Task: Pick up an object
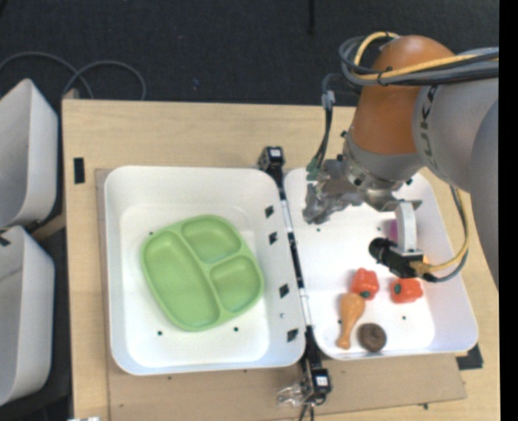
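Glossy lobed green tray (pixel 202 272); drumstick-shaped toy (pixel 350 317)

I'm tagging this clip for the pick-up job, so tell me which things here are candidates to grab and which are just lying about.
Candidates, all in the right bin:
- toy drumstick
- two red-orange toy vegetables
- brown round piece

Just lying about:
- green divided plate in the left bin
- tool hangs over the right bin's far corner

Robotics lab setup, grey-and-orange arm (pixel 408 103) reaching over two white bins (pixel 118 235) clipped together on a plywood bench (pixel 180 130), cables (pixel 74 73) trailing across dark carpet (pixel 197 33).
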{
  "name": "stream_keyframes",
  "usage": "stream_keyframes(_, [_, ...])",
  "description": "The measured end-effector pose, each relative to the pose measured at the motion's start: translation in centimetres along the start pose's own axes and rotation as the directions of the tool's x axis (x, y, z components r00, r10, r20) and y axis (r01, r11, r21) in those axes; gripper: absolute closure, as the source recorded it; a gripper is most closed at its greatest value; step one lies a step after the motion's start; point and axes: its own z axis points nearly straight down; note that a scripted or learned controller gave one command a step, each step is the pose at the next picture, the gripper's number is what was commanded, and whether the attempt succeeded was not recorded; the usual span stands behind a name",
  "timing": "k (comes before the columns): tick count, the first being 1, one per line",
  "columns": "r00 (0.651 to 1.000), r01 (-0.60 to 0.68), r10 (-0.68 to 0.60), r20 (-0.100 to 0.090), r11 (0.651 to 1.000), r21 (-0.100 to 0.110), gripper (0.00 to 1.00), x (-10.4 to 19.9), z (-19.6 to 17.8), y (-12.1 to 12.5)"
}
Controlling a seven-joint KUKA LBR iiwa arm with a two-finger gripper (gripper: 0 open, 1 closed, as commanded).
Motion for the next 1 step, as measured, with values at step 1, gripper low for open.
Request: stream_keyframes(1, [1.000, 0.001, -0.001, 0.000, 1.000, 0.001, 1.00, 5.51, -0.72, 0.56])
